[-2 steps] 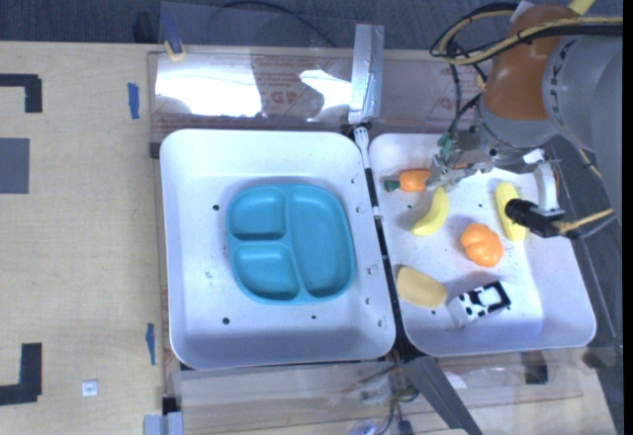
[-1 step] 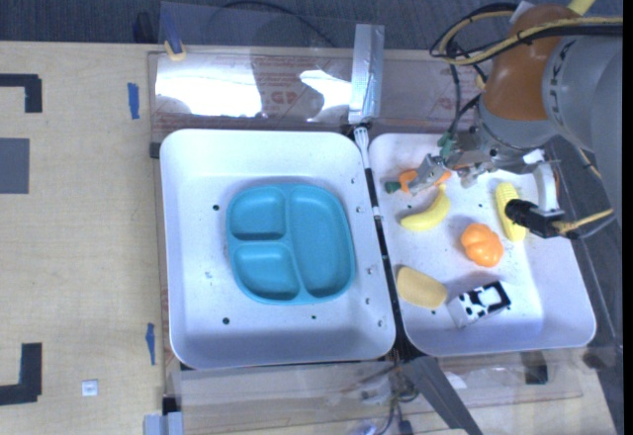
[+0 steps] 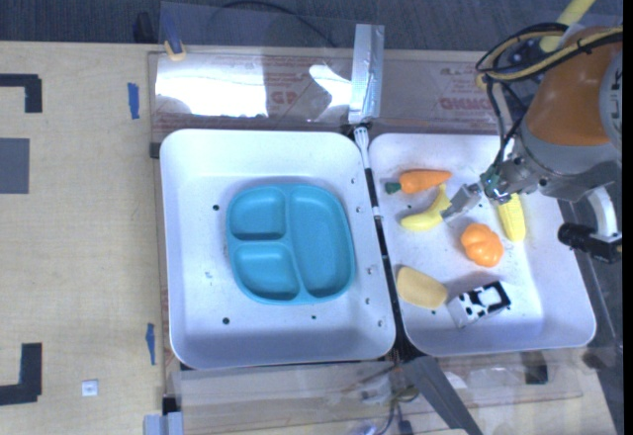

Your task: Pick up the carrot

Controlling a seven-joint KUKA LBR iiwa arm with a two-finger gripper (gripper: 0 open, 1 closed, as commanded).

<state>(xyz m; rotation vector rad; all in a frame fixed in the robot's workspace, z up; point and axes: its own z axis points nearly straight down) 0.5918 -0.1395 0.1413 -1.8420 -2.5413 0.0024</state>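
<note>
The pale wooden counter (image 3: 69, 255) is carrying two shallow white plastic bins side by side. The left white bin (image 3: 188, 225) is holding a blue three-compartment plastic plate (image 3: 290, 241) near its middle. The right white bin (image 3: 564, 314), touching the left one along a shared edge, is holding the small toys. The grey arm with the orange band (image 3: 574, 117) is reaching over that right bin's far right corner, and its hand (image 3: 473, 198) is hanging low just right of the carrot; whether it is apart or together cannot be told.

The orange toy carrot with a green tip (image 3: 423, 181) is lying on its side near the right bin's far left corner, untouched. Just nearer than the carrot a yellow toy banana (image 3: 423, 217) is lying. Right of the carrot a yellow corn cob (image 3: 511, 218) is resting, with a round orange fruit (image 3: 482, 244) nearer. A yellow potato-shaped piece (image 3: 421, 287) and a black-and-white block (image 3: 481, 303) are sitting nearest of all.
</note>
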